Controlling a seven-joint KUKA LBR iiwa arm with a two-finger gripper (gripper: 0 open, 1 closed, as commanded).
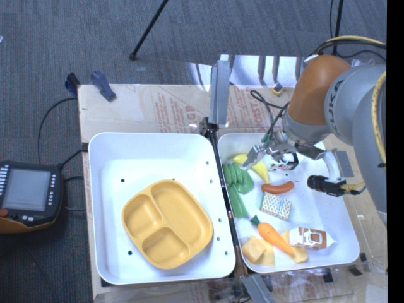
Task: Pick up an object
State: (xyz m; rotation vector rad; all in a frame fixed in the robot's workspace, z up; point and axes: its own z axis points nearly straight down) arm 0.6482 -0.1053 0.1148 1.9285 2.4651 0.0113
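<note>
**Inspector:** State of the gripper?

**Assistant:** It is low over the upper part of the right bin, just above the sausage. Whether it is apart or together, I cannot tell, nor any contact.

**Inspector:** Objects?

**Assistant:** Green beans along the bin's left wall, patterned packet mid-bin, carrot and cheese near the front edge.

**Inspector:** Open room?

**Assistant:** Bare floor on the right side. The left bin holds a yellow divided plate.
</note>
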